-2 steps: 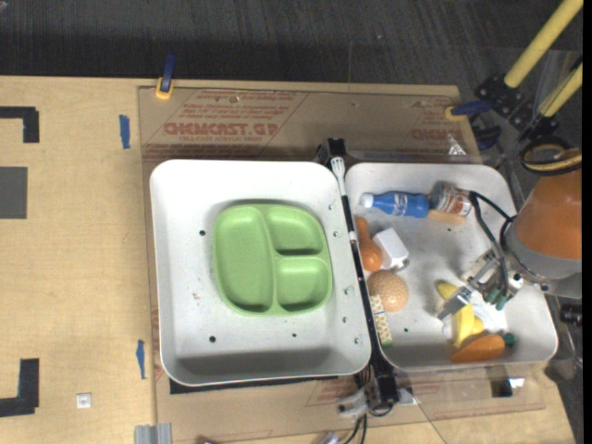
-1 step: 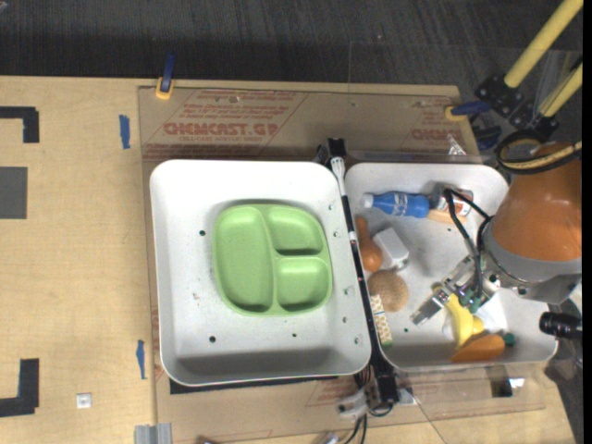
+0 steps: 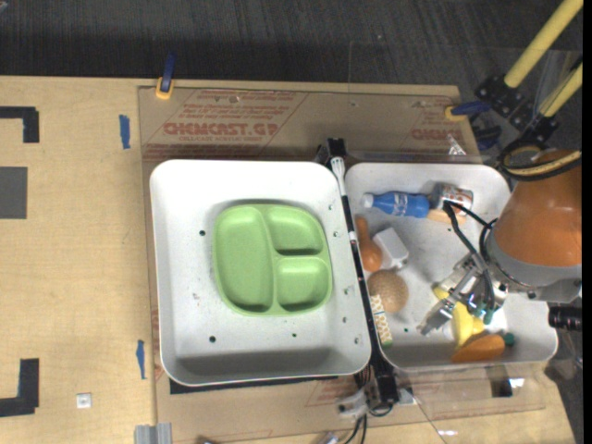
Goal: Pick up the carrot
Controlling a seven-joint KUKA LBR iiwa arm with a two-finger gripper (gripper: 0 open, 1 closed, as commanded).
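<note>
Left bin (image 3: 176, 248) holds a green tray (image 3: 273, 257); right bin's (image 3: 532, 336) carrot (image 3: 481, 345) lies below jaws (image 3: 455, 305), state unclear.

A tan worktop (image 3: 74, 276) carries a cardboard sheet (image 3: 305, 118) with red lettering. On the sheet, two shallow white bins sit touching: left bin (image 3: 176, 276), right bin (image 3: 416, 248).

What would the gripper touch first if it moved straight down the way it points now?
Probably the yellow item just under the gripper, in the right bin. The carrot lies slightly beyond it. Depth is unclear from this slanted view.
</note>
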